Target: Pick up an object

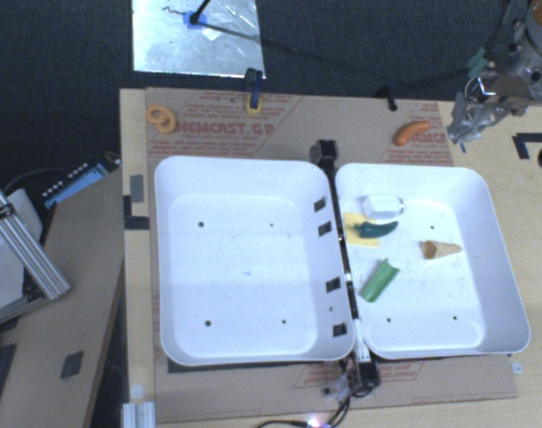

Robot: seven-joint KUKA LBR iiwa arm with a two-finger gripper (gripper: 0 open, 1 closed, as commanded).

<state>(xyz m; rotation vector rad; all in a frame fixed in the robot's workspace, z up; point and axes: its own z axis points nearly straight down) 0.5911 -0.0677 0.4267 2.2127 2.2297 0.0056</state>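
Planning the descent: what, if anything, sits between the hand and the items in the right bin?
Nothing visible. The hand hangs beyond the right bin's far rim, with open space down to the green block and brown cone.

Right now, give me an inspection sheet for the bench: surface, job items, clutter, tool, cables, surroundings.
Surface: brown board bearing left bin and right bin, side by side.
Job items: all in the right bin: white piece, dark green piece on a yellow piece, green block, tan cone.
Clutter: orange ring, orange sausage shape, yellow clip, all on the board outside the bins.
Tool: above the board's far right corner, holding nothing visible.
Cables: black cable across the carpet.
Surroundings: foil sheet, metal frame.
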